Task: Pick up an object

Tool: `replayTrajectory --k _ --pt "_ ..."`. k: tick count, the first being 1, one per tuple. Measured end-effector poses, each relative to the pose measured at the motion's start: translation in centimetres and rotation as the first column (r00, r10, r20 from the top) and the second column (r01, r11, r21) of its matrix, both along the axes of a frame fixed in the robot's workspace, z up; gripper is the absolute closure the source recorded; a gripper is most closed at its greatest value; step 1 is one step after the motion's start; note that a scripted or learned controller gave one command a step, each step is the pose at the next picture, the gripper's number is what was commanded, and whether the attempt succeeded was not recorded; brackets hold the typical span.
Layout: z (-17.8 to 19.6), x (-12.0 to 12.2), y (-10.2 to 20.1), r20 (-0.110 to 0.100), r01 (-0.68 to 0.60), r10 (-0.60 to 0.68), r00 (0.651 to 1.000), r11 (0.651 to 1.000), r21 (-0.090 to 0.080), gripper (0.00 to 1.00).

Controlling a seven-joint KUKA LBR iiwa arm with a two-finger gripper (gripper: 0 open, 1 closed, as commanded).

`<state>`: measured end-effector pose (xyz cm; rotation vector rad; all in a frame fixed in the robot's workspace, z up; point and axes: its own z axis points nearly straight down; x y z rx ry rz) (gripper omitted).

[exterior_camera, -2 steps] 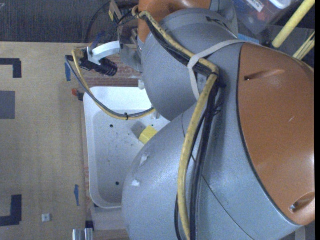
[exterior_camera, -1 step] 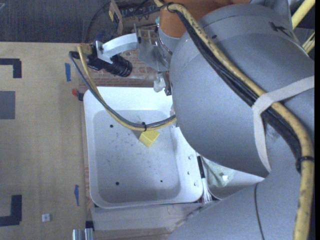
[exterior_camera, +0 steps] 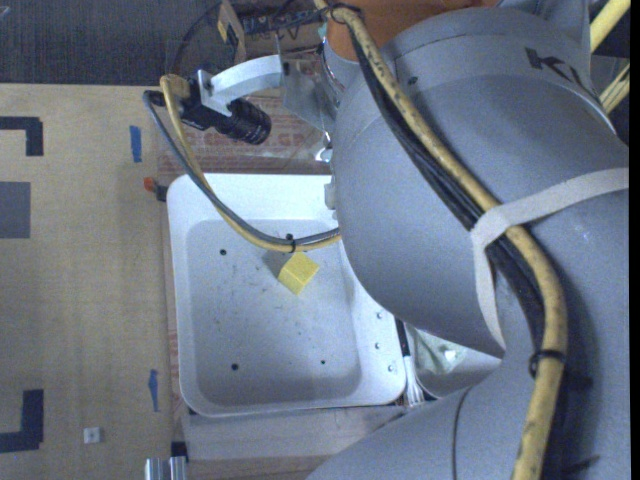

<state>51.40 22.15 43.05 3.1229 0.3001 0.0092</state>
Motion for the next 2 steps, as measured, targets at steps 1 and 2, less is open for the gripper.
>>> replayTrajectory --k 1,2 --pt "0.6 -3.0 -0.8 -0.004 0.014 -0.014 1.000 1.000 0.006 1.00" --pt "0.4 -3.5 -9.2 -0.011 -0.064 0.064 0.998 0.998 0.002 1.00"
